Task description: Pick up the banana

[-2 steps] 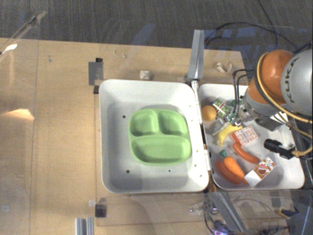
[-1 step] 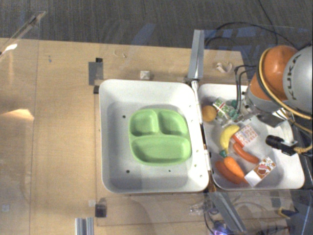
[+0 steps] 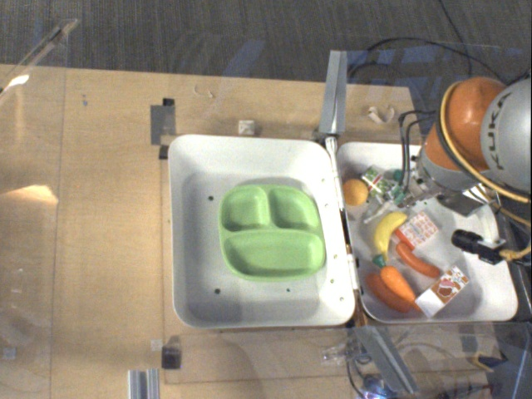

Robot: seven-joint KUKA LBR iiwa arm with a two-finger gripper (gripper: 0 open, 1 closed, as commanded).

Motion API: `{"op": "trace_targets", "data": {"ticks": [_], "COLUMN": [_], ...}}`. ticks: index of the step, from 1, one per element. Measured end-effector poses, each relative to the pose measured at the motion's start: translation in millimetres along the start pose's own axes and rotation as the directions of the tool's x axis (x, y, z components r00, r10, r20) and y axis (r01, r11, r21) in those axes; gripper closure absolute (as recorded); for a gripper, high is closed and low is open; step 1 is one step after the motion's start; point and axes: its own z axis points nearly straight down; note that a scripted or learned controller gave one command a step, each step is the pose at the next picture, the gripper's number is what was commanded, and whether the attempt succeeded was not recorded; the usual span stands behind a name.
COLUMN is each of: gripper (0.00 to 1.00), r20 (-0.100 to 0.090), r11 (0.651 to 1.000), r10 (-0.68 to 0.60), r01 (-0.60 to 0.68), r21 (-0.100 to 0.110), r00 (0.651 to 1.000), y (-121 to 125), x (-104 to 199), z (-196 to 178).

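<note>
Camera view: wooden bench [image 3: 83, 223] on grey carpet [image 3: 208, 15] — claw [image 3: 397, 191] above banana [image 3: 387, 228], grip state unclear.

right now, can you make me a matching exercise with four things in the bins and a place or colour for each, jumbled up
Things:
1. banana
2. green plate
3. orange
4. carrot

Places or colours:
A. round and orange, near the far edge of the right bin, beside the wall it shares with the left bin
B. yellow and curved, in the middle of the right bin, just below the gripper
C. long and orange, near the close edge of the right bin
D. divided into three sections, alone in the left bin

Pairs: 1-B, 2-D, 3-A, 4-C
</note>
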Motion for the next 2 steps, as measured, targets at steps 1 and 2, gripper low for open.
{"op": "trace_targets", "data": {"ticks": [1,2], "gripper": [0.00,1.00], "r20": [-0.003,0.003], "r11": [1.000,1.000], "r10": [-0.030,-0.031], "r01": [0.030,0.031], "r21": [0.005,-0.005], "r00": [1.000,1.000], "y": [-33.0,-28.6], "x": [25.5,24.0], "z": [11.6,-1.5]}}
